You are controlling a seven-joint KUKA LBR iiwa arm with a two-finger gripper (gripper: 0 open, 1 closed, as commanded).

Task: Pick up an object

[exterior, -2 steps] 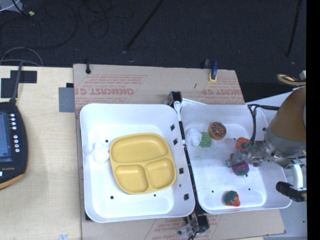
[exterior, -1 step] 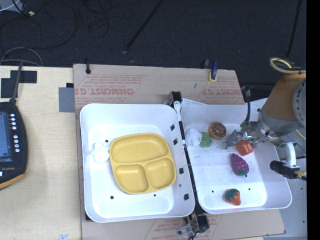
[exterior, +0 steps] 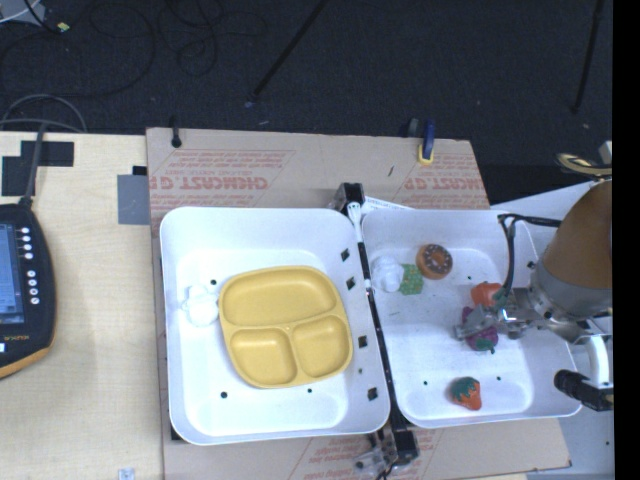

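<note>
The gripper (exterior: 478,326) is low over the middle of the right bin (exterior: 520,408), at the end of the grey arm reaching in from the right. A purple toy (exterior: 485,339) lies right at its tip, partly hidden by it. Just behind the gripper lies an orange-red toy (exterior: 486,292). A brown round donut-like toy (exterior: 434,260) rests near the bin's back. A white piece (exterior: 388,272) and a green piece (exterior: 412,282) lie by the left wall. A red and green strawberry-like toy (exterior: 466,393) sits near the front.
The left bin (exterior: 185,388) holds a yellow divided plate (exterior: 285,325) and a small white object (exterior: 199,305) at its left side. A black divider (exterior: 365,308) runs between the bins. A handheld control pendant (exterior: 18,288) lies on the bench at far left.
</note>
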